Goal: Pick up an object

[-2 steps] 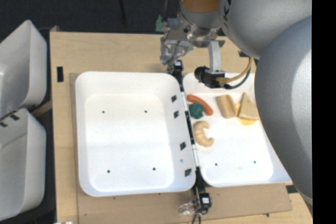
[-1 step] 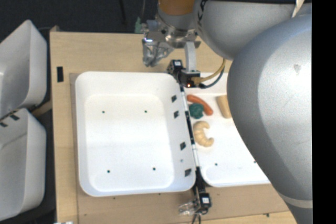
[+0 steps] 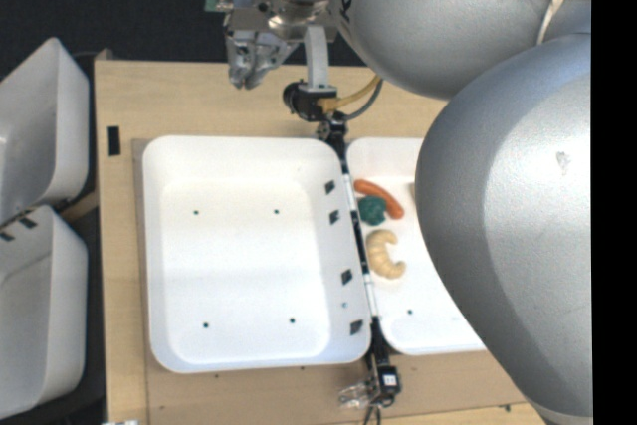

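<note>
My gripper (image 3: 244, 75) hangs high above the bench's far edge, beyond the back rim of the left bin (image 3: 239, 146), with nothing visible between its fingers. In the right bin (image 3: 428, 338) three small objects lie close to the left wall: an orange carrot-like piece (image 3: 381, 197), a teal green lump (image 3: 371, 210) touching it, and a pale cream croissant-shaped piece (image 3: 385, 254) just in front of them. The grey arm covers most of the right bin.
A divider with black clips (image 3: 350, 234) runs between the two bins. White padded shapes (image 3: 35, 214) stand off the bench's left edge. A small metal clip (image 3: 366, 395) lies on the wooden bench in front of the bins.
</note>
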`<act>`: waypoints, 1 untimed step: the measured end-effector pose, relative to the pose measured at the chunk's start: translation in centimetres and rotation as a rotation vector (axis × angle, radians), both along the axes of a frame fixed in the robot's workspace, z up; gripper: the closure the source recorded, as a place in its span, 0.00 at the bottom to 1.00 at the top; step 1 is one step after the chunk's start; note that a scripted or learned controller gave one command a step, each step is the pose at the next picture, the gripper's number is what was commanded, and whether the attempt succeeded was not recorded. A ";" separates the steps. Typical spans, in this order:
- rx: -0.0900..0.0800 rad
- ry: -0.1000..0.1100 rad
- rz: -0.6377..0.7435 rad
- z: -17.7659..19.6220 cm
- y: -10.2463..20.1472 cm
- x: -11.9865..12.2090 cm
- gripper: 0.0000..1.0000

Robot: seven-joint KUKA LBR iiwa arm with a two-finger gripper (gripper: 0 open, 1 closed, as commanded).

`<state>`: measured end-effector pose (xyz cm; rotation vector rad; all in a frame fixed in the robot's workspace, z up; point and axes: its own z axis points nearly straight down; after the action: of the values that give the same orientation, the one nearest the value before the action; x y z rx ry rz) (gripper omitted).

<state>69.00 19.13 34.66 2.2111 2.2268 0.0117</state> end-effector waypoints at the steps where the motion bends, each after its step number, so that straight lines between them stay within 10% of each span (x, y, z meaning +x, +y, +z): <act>1: -0.005 0.012 -0.003 -8.5 3.1 -0.1 1.00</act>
<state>68.88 22.20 26.16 2.2182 2.2273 -0.0072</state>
